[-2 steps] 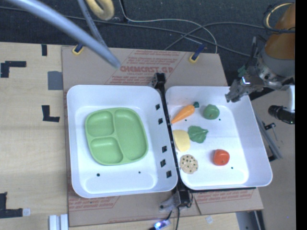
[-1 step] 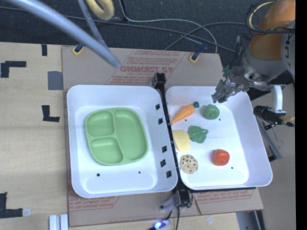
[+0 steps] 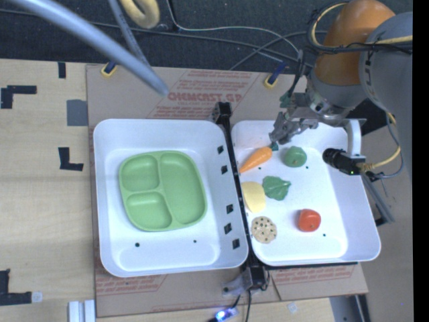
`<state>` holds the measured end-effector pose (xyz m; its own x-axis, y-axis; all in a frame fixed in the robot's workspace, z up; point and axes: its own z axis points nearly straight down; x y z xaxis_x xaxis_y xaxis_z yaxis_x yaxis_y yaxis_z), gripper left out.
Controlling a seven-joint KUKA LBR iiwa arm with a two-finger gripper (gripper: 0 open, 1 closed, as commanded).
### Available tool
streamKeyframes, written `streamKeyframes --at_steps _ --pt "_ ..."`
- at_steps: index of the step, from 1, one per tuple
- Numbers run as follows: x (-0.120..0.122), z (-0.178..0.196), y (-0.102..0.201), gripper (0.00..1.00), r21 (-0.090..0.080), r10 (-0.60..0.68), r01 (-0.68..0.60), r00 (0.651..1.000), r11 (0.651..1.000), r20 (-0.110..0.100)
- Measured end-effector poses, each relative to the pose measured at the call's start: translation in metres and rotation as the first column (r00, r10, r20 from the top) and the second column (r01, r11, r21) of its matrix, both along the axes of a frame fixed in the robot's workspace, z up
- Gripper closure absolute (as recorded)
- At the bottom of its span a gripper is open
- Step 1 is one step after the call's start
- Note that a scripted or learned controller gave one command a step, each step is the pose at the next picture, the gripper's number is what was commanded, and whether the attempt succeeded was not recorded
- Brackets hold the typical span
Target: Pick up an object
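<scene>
Gripper (image 3: 280,135) low over right bin (image 3: 348,213), finger state not discernible; carrot (image 3: 257,158) lies just below-left of it by the divider, long axis slanting up-right toward the gripper, green ball (image 3: 293,157) beside.

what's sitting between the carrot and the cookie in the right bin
In the camera view, a pale yellow piece lies between the carrot and the cookie, along the right bin's left side.
</scene>
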<state>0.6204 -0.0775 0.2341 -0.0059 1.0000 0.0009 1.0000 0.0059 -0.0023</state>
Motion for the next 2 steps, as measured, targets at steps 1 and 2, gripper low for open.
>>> streamKeyframes --at_steps 1,2 --pt "0.008 -0.012 0.054 1.0 0.0 0.0 0.0 1.0 1.0 -0.001" --pt "0.017 -0.019 0.11 1.0 -0.001 0.0 0.0 1.0 1.0 0.001"
